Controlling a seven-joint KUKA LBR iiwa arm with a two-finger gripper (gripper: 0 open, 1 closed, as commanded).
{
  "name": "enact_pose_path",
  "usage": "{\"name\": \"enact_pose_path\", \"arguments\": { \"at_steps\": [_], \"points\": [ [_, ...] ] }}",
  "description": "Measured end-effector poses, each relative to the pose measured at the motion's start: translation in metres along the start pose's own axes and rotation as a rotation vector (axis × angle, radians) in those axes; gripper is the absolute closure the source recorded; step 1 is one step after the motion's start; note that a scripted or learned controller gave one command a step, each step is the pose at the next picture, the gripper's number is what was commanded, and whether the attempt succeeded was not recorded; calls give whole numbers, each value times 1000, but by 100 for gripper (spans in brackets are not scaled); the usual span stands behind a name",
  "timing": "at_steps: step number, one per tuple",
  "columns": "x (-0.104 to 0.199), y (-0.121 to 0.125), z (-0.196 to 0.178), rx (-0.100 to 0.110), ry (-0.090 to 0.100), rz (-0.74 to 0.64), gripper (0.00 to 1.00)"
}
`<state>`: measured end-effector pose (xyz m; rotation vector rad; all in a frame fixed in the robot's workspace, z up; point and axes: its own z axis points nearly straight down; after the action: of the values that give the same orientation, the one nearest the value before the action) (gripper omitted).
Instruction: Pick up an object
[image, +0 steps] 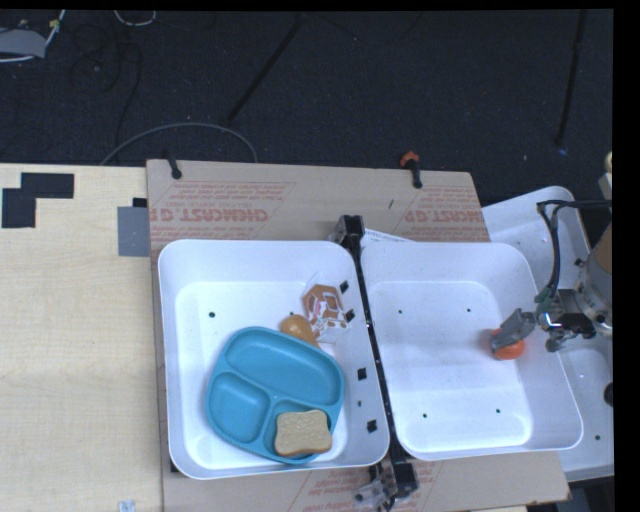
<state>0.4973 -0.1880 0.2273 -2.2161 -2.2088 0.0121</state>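
A small orange object (508, 348) lies at the right side of the right bin (450, 420). My gripper (519, 329) reaches in from the right and sits directly over and against this object. Whether the object is gripped is unclear from this angle. The left bin (190, 300) holds a blue divided plate (265, 385) with a tan sponge-like block (302, 433) resting on its near corner. Just beyond the plate sit a small orange-yellow ball (295, 327) and a brown-and-clear wrapped item (325, 304).
A black divider (365, 340) runs between the two bins. Both bins rest on a cardboard sheet (300, 205) on a wooden bench (70, 330). The arm's wrist and cables (575, 300) hang over the right bin's right rim.
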Motion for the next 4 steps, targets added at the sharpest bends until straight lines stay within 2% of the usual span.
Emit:
{"name": "enact_pose_path", "arguments": {
  "at_steps": [1,3,4],
  "points": [
    [0,2,-6,-11,-2,-3,0],
    [-10,-1,110,-7,0,-3,0],
    [-9,-1,141,-12,-2,-3,0]
  ]
}}
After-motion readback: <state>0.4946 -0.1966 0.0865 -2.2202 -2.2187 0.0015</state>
